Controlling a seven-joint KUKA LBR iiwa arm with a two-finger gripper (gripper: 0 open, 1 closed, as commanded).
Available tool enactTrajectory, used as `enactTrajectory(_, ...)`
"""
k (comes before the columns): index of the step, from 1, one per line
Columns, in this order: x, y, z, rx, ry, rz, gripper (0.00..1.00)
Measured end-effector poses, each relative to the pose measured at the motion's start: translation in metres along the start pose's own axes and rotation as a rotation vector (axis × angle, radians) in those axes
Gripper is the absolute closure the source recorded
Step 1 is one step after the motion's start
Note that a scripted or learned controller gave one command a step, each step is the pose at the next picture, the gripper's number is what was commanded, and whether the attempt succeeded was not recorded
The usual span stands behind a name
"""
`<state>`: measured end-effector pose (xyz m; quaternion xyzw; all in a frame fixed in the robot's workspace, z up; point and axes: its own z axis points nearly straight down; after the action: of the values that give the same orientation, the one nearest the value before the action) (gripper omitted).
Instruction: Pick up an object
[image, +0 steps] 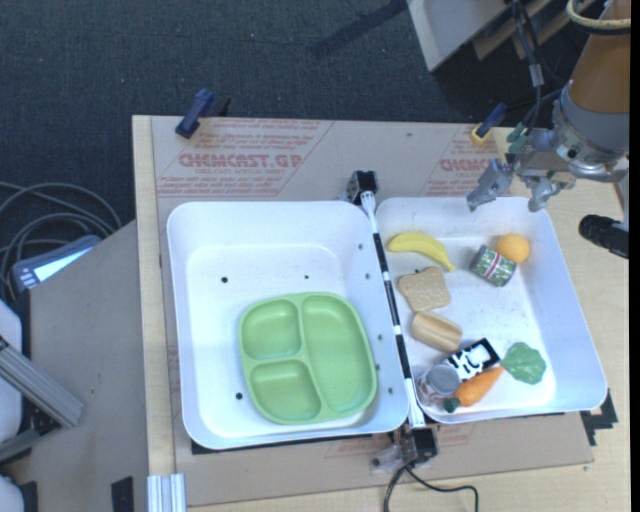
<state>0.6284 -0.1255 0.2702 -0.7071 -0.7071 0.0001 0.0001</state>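
Left shallow white plastic bin (200, 250): one pale green three-compartment plastic tray (305, 357), lying flat toward the near right corner, close to the black divider rail where the two bins meet.

Right shallow white plastic bin (570, 330): a scatter of small toy foods. Far left, a curved yellow plastic banana (420, 246). Just nearer, a tan square slice of toy bread (425, 289), and nearer again a beige bread roll (437, 330). At the near edge, a small round grey tin (438, 381), touching an orange carrot with a green tip (474, 386); a black-and-white printed card (472, 356) just behind them. To the right, a leafy green lettuce piece (524, 362). Farther back, a green-and-red labelled can on its side (494, 264), touching a round orange fruit (513, 247).

Far right, above the far rim of the right bin: grey two-finger gripper (510, 190), fingers spread apart, nothing between them, touching none of the foods. Nearest items the can and the orange fruit, both well short of the fingertips. Orange band of the arm visible at the top right corner.
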Motion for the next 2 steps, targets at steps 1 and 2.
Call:
enactTrajectory(1, 0.033, -0.001, 0.123, 0.003, 0.001, -0.001, 0.00)
enactTrajectory(2, 0.029, -0.006, 0.185, -0.001, 0.000, 0.001, 0.00)
